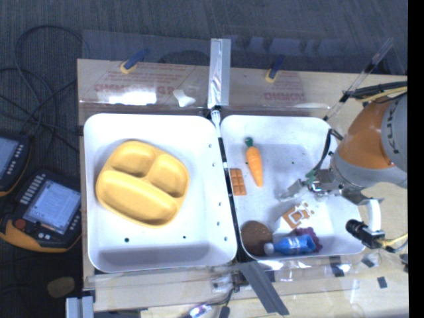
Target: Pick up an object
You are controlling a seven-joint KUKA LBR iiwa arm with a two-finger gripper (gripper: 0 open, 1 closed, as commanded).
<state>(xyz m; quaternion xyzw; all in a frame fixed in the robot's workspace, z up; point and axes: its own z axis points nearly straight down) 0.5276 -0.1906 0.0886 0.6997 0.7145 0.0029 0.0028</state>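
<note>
The gripper [296, 189] reaches into the right bin [278, 128] from the right, low over its floor, and whether its jaws are open or closed on anything cannot be told from this angle. Near it lie a carrot [254, 165], an orange waffle piece [237, 181], a small tan card [297, 215], a brown ball [256, 233] and a blue bottle [293, 244], while the left bin [99, 128] holds 1 large yellow bread-shaped object [142, 181]

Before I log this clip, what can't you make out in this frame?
1. Tool: too small and blurred to tell its state or whether it touches anything.
2. Purple item: partly hidden behind the blue bottle.
3. Small card: print too small to read.
4. Arm: cut off at the right.
</note>
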